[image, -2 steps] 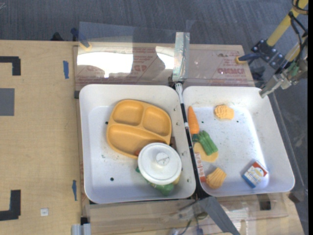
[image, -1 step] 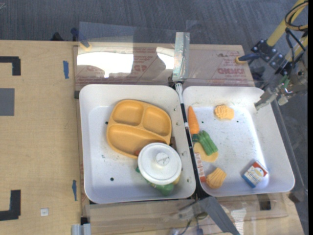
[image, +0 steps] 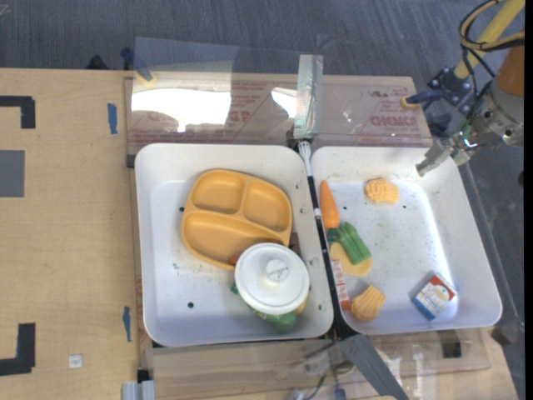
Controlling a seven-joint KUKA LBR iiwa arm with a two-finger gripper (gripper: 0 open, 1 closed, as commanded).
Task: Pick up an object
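Gripper (image: 426,167) hovers at right bin's (image: 479,248) far corner; we cannot tell its state. Nearest target: yellow toy biscuit (image: 381,192), likely light, rigid; we'd pinch its sides.

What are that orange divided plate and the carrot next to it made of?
The divided plate looks like matte moulded plastic: uniform orange, rounded compartments. The carrot seems to be toy plastic, smooth and evenly coloured, though rubber is possible.
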